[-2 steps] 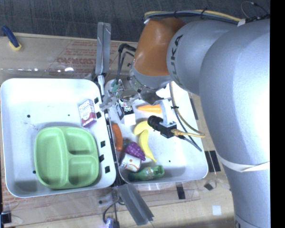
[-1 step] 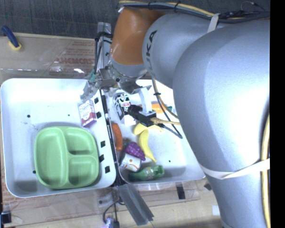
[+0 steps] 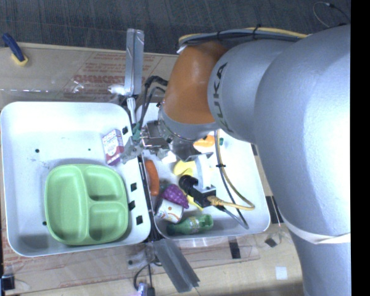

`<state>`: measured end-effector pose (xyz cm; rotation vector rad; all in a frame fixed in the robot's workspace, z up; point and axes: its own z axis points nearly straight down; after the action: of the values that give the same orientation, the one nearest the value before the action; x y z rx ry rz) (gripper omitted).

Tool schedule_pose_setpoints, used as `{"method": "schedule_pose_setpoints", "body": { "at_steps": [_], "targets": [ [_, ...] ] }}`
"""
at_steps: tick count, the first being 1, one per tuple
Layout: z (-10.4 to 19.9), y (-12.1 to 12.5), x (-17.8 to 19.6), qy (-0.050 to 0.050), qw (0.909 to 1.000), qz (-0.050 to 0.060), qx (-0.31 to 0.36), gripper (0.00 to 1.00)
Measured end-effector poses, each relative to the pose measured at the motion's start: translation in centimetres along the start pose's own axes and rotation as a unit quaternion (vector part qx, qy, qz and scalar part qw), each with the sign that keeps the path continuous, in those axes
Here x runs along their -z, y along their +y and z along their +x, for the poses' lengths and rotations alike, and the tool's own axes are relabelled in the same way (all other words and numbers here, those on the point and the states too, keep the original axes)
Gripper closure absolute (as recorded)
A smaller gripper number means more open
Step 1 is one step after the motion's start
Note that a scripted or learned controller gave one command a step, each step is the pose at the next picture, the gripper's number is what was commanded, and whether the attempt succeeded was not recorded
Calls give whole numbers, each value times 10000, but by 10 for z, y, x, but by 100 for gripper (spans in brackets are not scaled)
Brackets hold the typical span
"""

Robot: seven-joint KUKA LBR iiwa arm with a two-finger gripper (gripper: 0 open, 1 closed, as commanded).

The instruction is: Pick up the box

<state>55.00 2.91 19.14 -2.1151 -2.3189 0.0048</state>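
The box (image 3: 113, 145) is small, red and white, and lies in the left bin (image 3: 24, 128) near its back right corner, just behind the green plate. My gripper (image 3: 137, 143) hangs below the orange band of the arm, over the divider between the two bins. It sits right beside the box's right edge. Nothing shows as lifted; the box rests on the bin floor.
A green divided plate (image 3: 86, 203) takes up the front of the left bin. The right bin (image 3: 259, 190) holds a carrot (image 3: 152, 176), a purple eggplant (image 3: 174, 196), a green item (image 3: 191, 225), a yellow piece (image 3: 185, 167) and a white cup (image 3: 168, 211). The arm covers much of that bin.
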Motion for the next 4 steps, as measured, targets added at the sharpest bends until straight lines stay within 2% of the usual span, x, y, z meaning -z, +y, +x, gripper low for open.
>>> {"method": "schedule_pose_setpoints", "body": {
  "at_steps": [1,2,3,4],
  "targets": [
    [20,72,10,-3,9998,-6,-201,0],
    [67,72,57,1,9848,-8,-1736,0],
    [70,89,104,1,9675,-3,-2527,0],
    [-13,35,-1,-7,9696,13,-2448,0]
  ]
}}
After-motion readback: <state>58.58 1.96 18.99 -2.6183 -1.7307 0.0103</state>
